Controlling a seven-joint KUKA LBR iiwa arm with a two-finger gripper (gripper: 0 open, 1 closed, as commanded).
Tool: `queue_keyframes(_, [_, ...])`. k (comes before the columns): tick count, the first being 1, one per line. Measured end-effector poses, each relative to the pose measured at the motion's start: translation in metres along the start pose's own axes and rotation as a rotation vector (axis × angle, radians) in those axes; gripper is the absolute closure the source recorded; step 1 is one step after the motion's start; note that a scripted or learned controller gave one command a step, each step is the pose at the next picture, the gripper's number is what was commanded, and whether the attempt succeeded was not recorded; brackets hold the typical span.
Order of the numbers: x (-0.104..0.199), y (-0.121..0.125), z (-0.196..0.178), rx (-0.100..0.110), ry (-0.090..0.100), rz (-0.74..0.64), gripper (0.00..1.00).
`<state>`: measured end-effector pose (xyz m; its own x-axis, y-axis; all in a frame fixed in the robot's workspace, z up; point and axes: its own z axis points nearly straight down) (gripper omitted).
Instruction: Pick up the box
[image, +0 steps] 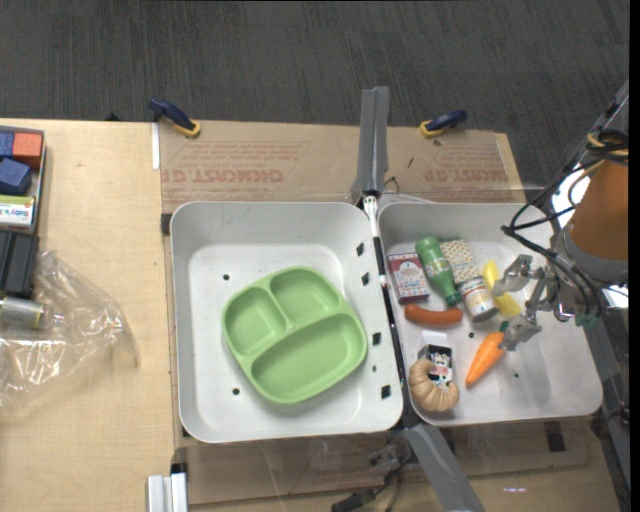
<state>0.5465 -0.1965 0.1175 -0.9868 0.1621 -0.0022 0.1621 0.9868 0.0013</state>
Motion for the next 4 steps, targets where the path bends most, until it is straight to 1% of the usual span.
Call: queue_keyframes(4, [0.0,0.0,0.0,0.0,0.0,0.0,0.0])
